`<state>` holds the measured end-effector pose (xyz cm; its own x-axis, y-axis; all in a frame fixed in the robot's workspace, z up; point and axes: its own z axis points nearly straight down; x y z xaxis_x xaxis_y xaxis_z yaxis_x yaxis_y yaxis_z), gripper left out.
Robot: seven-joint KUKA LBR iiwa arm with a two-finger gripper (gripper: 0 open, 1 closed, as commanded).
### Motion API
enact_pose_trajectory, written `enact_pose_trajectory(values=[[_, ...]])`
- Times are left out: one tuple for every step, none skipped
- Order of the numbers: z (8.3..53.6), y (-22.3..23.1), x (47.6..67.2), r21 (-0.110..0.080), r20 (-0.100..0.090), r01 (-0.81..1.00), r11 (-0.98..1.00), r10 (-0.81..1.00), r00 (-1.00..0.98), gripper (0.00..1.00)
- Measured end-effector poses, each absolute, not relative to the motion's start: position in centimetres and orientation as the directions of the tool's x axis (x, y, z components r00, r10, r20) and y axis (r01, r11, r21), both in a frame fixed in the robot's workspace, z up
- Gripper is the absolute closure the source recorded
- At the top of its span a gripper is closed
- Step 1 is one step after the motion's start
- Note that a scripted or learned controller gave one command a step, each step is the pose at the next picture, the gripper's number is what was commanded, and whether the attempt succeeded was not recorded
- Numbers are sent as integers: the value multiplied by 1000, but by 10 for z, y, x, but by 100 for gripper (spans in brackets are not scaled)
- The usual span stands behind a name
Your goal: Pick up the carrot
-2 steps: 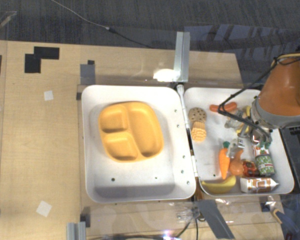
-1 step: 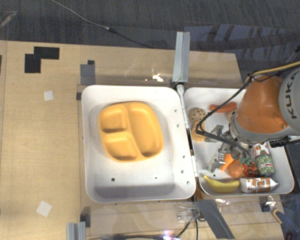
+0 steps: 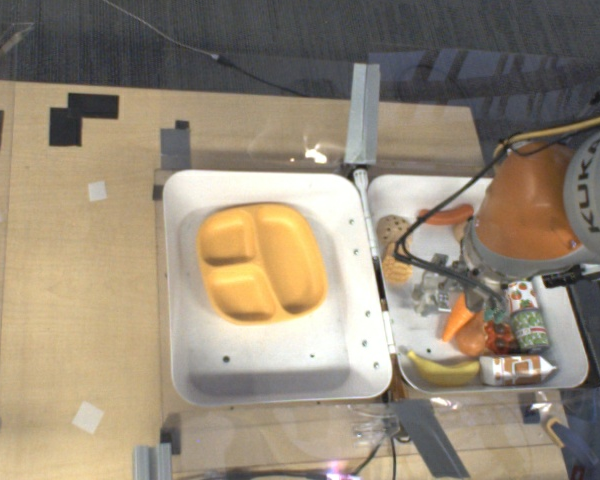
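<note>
A: Orange carrot point(image 3: 459, 318) — where is it?
B: In the right bin point(image 3: 572, 366), tilted, just above the banana point(image 3: 444, 369), beside the end effector point(image 3: 432, 294).
A: Is the end effector gripping it?
B: I cannot tell; the yellow tray point(image 3: 261, 262) sits in the left bin point(image 3: 180, 298).

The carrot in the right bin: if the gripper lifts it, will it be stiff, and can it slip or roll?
The carrot looks like smooth moulded plastic, so probably stiff and light. Its tapered shape may let it slide out of a pinch. It lies close against the banana and other toys, so it likely cannot roll far.
</note>
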<state>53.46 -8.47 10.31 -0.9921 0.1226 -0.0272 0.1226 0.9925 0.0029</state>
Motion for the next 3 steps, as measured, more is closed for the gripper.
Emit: enact_pose_trajectory(values=[[189,-46,514,1,-16,-2,1000,-2,-1000,100],[95,-116,492,-2,-8,-204,979,-204,-979,100],[216,-82,541,1,-15,70,998,70,-997,100]])
